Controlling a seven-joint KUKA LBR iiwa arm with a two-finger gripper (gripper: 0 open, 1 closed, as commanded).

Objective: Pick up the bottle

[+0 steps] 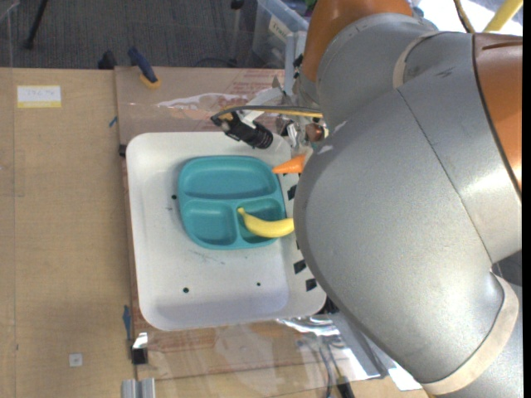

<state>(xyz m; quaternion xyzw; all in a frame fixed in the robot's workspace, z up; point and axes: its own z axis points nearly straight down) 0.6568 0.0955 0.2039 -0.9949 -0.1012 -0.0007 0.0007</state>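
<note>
My gripper [297, 131] hangs over the far right corner of the left white bin [158, 247], just beyond an orange carrot-like piece [290, 166]. The grey arm with its orange band [398, 181] covers the whole right side of the view and hides the right bin. A teal divided plate [220, 191] lies in the left bin, with a yellow banana [265, 225] resting across its right compartment.
The left bin's near half and left side are bare white floor with a few small dark specks. A wooden bench surface [58, 222] runs to the left. A blue clamp [146, 74] sits at the bench's far edge, and a clear storage box [286, 7] stands behind.
</note>
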